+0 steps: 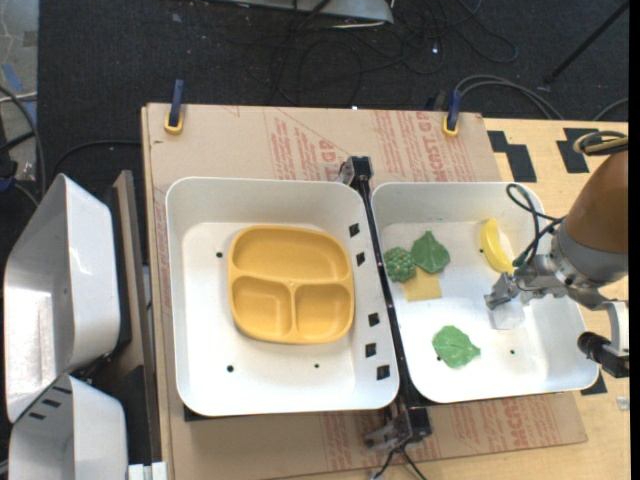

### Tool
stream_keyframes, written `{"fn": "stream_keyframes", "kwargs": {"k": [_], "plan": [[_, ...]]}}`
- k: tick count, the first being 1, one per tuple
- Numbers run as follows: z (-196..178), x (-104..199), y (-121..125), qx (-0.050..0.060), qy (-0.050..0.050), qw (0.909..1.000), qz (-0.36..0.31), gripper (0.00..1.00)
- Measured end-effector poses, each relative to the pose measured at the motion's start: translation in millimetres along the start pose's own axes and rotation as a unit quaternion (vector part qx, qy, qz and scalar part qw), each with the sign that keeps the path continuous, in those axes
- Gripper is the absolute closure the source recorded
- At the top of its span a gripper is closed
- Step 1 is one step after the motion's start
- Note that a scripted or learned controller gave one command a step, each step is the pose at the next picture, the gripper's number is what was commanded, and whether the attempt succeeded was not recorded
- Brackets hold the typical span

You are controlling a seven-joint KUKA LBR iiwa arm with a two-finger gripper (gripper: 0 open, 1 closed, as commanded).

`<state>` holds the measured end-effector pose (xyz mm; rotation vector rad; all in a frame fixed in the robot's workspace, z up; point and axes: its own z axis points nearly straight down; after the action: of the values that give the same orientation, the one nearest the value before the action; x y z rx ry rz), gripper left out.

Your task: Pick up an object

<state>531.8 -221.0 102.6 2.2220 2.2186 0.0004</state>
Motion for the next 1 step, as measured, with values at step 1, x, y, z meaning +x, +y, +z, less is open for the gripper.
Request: {"fn": "stream_keyframes", "kwargs": {"k": [1], "plan": [[-49.8, 5.4, 9.7, -0.001, 0.000, 1.0000, -0.003, 1.00]]}}
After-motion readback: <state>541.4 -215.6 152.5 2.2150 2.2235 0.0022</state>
